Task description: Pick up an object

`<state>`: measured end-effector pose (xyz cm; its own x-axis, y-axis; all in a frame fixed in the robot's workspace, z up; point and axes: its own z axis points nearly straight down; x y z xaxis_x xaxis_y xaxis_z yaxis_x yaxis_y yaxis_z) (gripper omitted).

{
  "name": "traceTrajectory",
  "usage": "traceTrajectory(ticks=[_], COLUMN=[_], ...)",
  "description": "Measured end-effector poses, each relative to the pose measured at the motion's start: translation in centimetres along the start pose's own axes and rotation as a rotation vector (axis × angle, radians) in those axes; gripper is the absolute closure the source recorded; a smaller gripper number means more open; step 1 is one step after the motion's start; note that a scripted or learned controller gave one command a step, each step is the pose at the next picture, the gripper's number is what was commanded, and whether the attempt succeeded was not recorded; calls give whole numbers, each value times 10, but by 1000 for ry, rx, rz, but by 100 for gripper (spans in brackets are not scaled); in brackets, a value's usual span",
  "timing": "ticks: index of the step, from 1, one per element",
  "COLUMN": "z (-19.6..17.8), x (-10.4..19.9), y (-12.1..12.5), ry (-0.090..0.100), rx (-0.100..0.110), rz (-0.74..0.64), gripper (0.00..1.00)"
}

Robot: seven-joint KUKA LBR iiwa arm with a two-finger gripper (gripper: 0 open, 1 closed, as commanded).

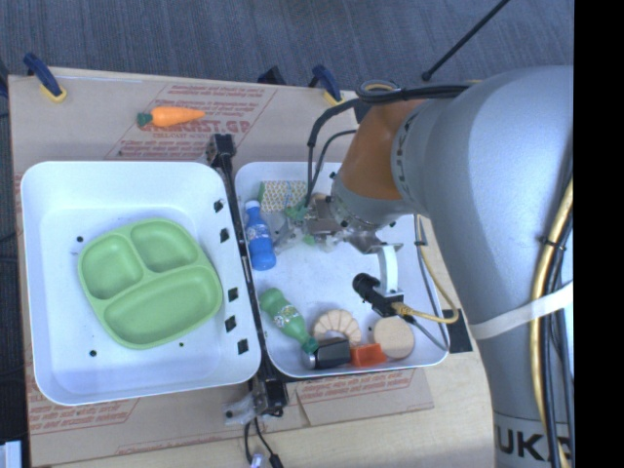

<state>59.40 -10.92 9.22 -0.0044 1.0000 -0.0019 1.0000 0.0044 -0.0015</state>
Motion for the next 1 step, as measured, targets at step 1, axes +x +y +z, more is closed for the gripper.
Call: traceTrajectory(ticks=[1], z=[1], x=[6], y=[46], ry=[2], rx=[8], rz=[2], gripper=[0])
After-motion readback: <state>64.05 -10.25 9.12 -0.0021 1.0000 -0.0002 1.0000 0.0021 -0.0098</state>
